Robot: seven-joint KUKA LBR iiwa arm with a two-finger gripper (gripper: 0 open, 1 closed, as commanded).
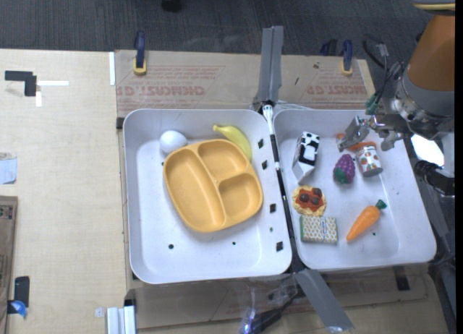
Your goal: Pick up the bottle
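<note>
The bottle [370, 161] is small, with a red and white label, and lies near the back of the right bin [419, 242], just right of a purple bunch of grapes [344, 169]. My gripper [370, 140] hovers directly over the bottle's far end. It is open, with one finger to each side of the bottle's top. Nothing is held between the fingers. The arm's orange band and grey wrist come in from the upper right.
The right bin also holds a black and white carton [309, 150], a round pastry [309, 199], a cracker-like block [319, 229] and a carrot [363, 223]. In the left bin [141, 253] are a yellow divided plate [213, 184], a banana [234, 137] and a white ball [172, 139].
</note>
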